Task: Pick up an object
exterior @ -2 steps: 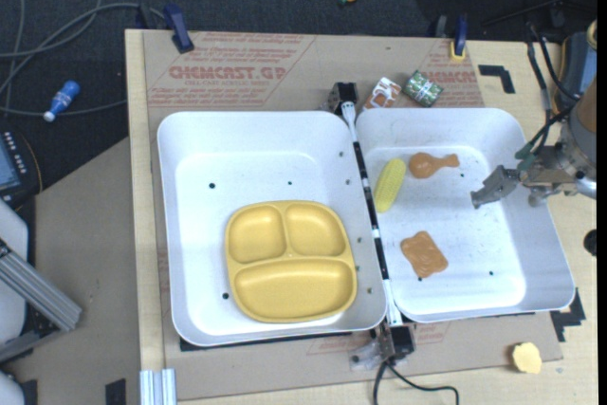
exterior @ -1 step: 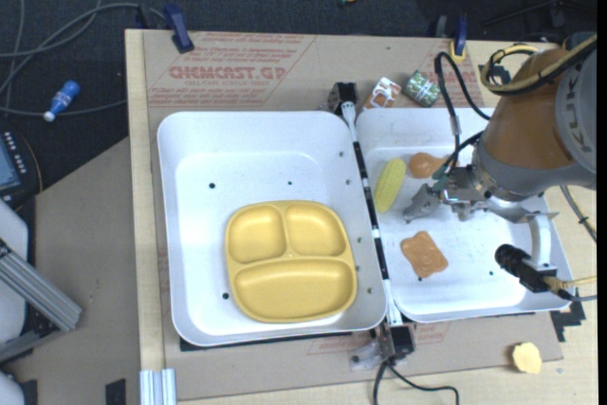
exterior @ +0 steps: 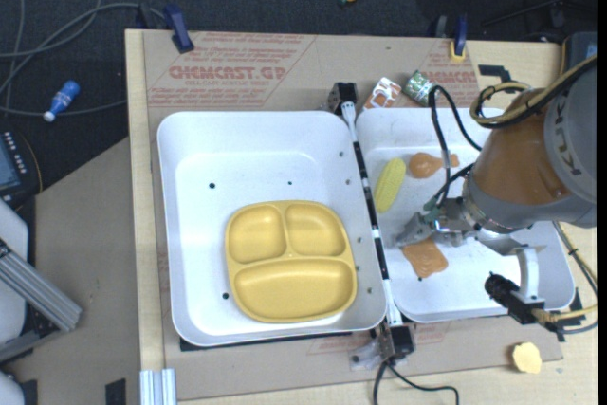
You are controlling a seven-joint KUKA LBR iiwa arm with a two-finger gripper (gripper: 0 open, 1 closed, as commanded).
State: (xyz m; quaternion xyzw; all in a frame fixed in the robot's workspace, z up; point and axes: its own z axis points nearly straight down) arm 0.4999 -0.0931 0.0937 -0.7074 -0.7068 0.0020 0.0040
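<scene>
The bench (exterior: 237,62) is topped with a brown printed board and carries two shallow white bins side by side. The left bin (exterior: 190,147) holds a yellow divided plate (exterior: 288,261) with three compartments, lying flat towards the near side. The right bin (exterior: 474,294) is partly covered by the arm (exterior: 531,166), grey with a broad orange band, which reaches in from the right and hangs low over the bin's middle.

The jaws (exterior: 424,228) point left at the arm's tip; whether they are apart or together cannot be told, since the metal parts blur together there.

In the right bin, a yellow corn cob (exterior: 389,184) lies along the left wall, up and to the left of the jaws and apart from them. An orange lump (exterior: 424,166) sits near the far side, above the jaws. An orange-brown piece (exterior: 426,258) lies just below the jaws, very near or touching them; nothing can be seen gripped.

Beyond the bins on the bench sit a small carton (exterior: 383,94) and a small can (exterior: 419,87). A yellow chunk (exterior: 525,357) rests on the bench at the near right corner.
</scene>
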